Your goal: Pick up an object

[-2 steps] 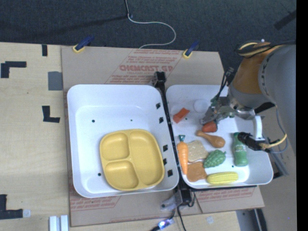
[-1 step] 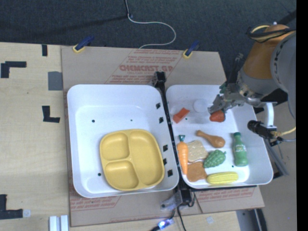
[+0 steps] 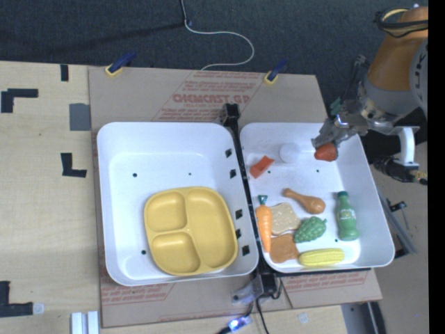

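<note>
A small red object (image 3: pixel 326 153), maybe a tomato, hangs at the tip of the gripper (image 3: pixel 328 145) above the right bin (image 3: pixel 372 186), seemingly clamped between the fingers. I would lift straight and slowly, clear of the bin wall.

Two bins side by side on the tabletop (image 3: pixel 42 186). Left bin (image 3: pixel 118 145): divided plate (image 3: pixel 189 229) toward the front. Right bin (image 3: pixel 368 179): bottle (image 3: pixel 346 216) at right; drumstick (image 3: pixel 304 200) centre; carrot (image 3: pixel 264 227), bread (image 3: pixel 283 218), grapes (image 3: pixel 311 229) in front of it; corn (image 3: pixel 320 257) frontmost.
</note>
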